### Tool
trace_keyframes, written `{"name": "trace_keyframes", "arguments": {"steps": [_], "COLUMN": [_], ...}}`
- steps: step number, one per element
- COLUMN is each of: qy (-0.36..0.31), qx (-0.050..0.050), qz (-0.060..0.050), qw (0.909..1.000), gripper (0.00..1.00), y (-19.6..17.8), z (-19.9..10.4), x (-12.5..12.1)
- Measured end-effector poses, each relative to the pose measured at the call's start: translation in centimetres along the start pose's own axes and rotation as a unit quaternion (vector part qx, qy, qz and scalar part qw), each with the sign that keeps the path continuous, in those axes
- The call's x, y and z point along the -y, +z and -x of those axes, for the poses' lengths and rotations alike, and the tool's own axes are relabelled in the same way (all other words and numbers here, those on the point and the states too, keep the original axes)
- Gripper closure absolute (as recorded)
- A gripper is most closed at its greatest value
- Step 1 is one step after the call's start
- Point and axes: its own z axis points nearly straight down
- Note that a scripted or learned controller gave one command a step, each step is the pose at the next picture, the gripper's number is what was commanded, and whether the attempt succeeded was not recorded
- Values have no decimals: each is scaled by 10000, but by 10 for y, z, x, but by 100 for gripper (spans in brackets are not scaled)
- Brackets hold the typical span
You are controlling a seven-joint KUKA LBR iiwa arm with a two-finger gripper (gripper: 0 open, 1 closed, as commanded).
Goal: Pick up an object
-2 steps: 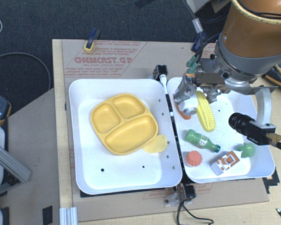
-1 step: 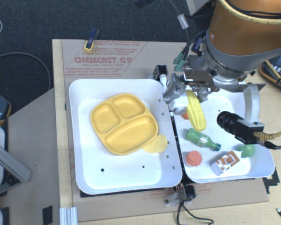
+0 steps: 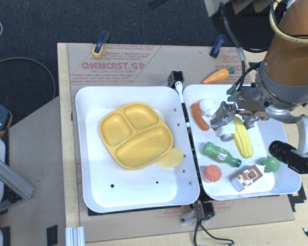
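My gripper [image 3: 224,123] hangs low over the middle of the right bin [image 3: 283,137]. It is just left of a yellow corn cob [image 3: 243,137] and right of a red sausage [image 3: 199,116]. A small white object [image 3: 207,105] lies behind the sausage. In front of the gripper lie a green bottle [image 3: 222,155], a red round piece [image 3: 212,173], a brown and white box [image 3: 247,177] and a green piece [image 3: 271,164]. Nothing is visibly held.
The left bin [image 3: 87,152] holds a yellow divided plate [image 3: 136,135] with a pale yellow disc [image 3: 171,158] at its right edge. An orange carrot [image 3: 216,76] lies on the bench behind the right bin. The arm's body [image 3: 290,60] covers the right bin's far right corner.
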Motion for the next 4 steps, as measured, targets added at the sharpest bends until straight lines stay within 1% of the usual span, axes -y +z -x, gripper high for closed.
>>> {"name": "trace_keyframes", "arguments": {"steps": [1,2,3,4], "qy": [-81,-90,-82,-61], "qx": [-20,-43,-3,-8], "qz": [1,128,-21,8], "qw": [10000,9999,10000,10000], "gripper": [100,100,100,100], "y": [76,-56,54,94], "z": [-65,-103,-152,-167], "x": [0,0,2,1]}}
